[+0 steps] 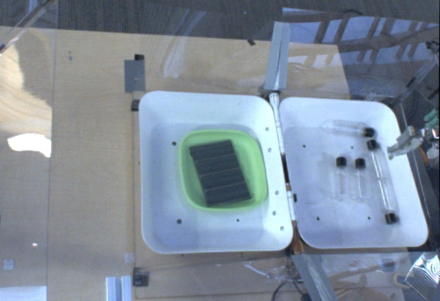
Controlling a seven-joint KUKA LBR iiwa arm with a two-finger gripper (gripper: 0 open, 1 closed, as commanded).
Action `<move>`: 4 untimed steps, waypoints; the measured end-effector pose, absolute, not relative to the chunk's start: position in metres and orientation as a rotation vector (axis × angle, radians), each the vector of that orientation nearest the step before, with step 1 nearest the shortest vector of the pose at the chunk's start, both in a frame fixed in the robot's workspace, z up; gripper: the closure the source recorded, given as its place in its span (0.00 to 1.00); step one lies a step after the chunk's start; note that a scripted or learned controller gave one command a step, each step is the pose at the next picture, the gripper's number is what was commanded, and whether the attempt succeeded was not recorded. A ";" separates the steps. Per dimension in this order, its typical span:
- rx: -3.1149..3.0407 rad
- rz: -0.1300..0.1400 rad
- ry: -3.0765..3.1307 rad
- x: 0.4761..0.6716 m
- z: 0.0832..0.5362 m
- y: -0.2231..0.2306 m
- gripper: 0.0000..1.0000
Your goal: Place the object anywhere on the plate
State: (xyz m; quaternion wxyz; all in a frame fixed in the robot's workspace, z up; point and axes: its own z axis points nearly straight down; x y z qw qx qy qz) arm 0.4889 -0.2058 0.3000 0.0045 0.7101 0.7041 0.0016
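Note:
A green square plate (186, 155) sits in the middle of the left bin (155, 224). A dark grey ridged block (220, 172) lies flat on the plate, turned slightly off square. My gripper (411, 141) reaches in at the right edge of the camera view. It is over the right rim of the right bin (309, 224), far from the plate, and only its pale tip is visible. I see nothing held in it.
Several clear tubes with black caps lie in the right bin: a long one (382, 183) near the right wall, two short vials (349, 176) beside it, and one (347, 128) at the back. A grey metal bar (276, 59) stands behind the seam between the bins.

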 end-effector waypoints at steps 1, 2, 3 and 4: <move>2.284 0.005 2.143 0.489 0.323 -0.202 0.00; 2.317 0.004 2.111 0.489 0.300 -0.201 0.00; 2.344 0.003 2.082 0.493 0.291 -0.199 0.00; 2.382 0.003 2.038 0.502 0.277 -0.201 0.00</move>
